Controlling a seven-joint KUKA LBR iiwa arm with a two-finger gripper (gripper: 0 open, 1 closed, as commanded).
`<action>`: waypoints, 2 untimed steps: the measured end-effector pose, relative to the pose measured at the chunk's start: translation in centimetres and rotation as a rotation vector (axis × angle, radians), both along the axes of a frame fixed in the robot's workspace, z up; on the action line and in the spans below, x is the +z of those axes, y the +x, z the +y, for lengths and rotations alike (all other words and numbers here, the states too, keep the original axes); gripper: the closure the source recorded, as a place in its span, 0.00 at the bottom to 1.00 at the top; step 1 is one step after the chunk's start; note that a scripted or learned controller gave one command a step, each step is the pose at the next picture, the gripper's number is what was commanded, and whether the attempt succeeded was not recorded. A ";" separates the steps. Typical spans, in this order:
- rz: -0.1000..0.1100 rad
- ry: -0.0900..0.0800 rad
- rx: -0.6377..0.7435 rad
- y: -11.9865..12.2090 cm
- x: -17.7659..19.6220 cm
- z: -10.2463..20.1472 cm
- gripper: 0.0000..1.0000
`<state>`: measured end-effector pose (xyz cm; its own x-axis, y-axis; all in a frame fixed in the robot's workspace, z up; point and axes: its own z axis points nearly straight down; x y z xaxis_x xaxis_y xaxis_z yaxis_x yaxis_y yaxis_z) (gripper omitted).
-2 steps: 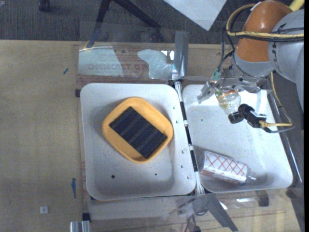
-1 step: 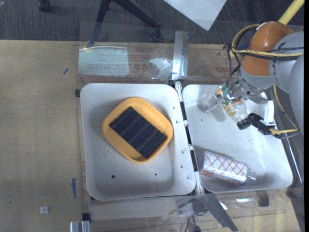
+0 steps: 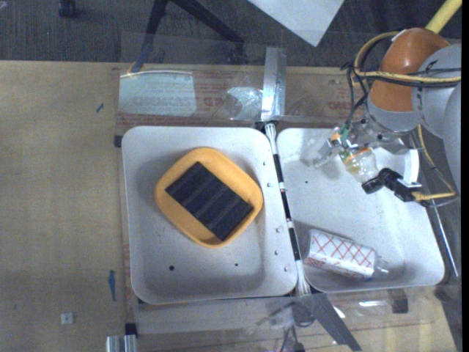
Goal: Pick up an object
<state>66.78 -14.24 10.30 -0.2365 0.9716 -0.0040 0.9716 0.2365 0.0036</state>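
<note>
Camera view: gripper (image 3: 344,152) low at upper right of right bin (image 3: 425,259), finger state can't tell, nothing visibly held; red-patterned white packet (image 3: 341,255) lies below it toward frame bottom, long axis left-right, slightly tilted; yellow-rimmed dark object (image 3: 209,195) in left bin (image 3: 146,270).

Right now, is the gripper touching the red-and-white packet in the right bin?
Apart. The camera view shows the gripper near the right bin's far side, bare white floor separating it from the red-and-white packet.

Orange tray (image 3: 209,195) in left bin (image 3: 146,270), red-checked packet (image 3: 340,254) in right bin (image 3: 418,266) (gripper (image 3: 338,149) above its far end)
</note>
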 end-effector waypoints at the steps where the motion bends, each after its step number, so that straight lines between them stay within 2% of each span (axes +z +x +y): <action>1: 0.000 0.001 0.200 -0.6 7.4 3.5 1.00; 2: 0.000 0.001 0.200 -0.6 7.4 3.5 0.00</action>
